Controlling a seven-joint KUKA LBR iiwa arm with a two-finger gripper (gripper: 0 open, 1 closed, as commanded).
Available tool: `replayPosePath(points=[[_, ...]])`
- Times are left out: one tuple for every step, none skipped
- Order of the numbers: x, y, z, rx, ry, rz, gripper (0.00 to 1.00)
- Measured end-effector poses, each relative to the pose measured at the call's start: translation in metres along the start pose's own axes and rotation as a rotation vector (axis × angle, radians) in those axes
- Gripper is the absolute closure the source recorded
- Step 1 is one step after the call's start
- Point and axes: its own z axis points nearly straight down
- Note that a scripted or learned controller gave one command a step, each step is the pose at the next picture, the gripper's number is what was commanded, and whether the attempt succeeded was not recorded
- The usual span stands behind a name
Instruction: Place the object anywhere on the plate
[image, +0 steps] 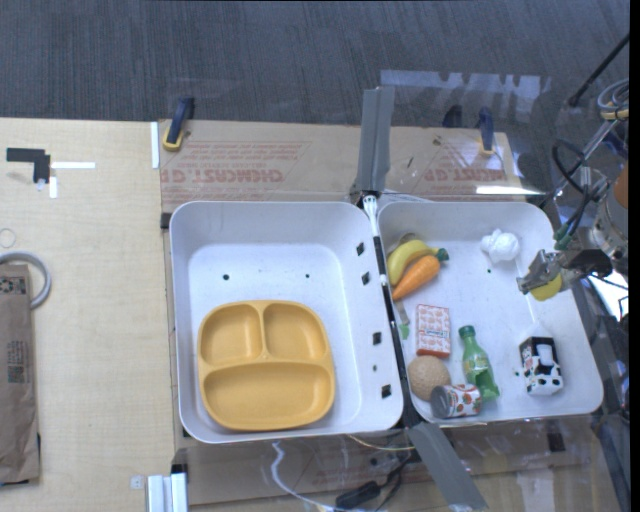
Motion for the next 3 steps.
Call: replayPosePath(points=[[0.081,-0.047,0.048,0.004,0.001,-0.048,1.00],[0.163,-0.052,0.036,0.003,0.001,-0.171,1.00],[0.205,-0.051,0.036,0.002,0.000,-0.167,1.00]])
